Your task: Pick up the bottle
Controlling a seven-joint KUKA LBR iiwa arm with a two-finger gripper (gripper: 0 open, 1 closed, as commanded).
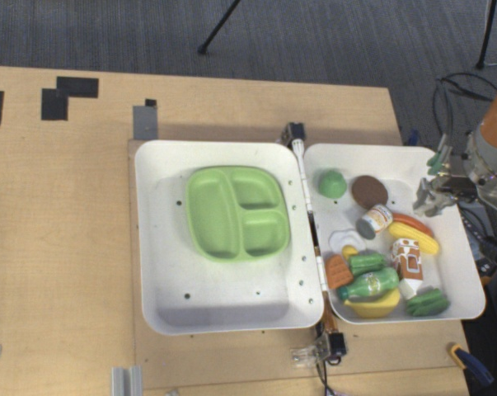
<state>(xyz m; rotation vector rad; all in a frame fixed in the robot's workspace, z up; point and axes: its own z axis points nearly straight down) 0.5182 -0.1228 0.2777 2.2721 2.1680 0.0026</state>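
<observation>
Nearest: green bottle (370,285) lies on side near right bin (472,299) front edge, resting on yellow banana (375,304), orange block (339,271) just beside. Best approach: descend vertically, close across bottle's narrow width. Crowded neighbours, little side room. Farther: gripper (434,195) at bin's right edge; jaw state cannot tell. Left bin (161,304) holds green tray (236,211).

Green bottle (370,285), pale green tray (236,213), brown disc (368,190), yellow banana (414,238), white bins (161,304), tan desk (58,246).
</observation>
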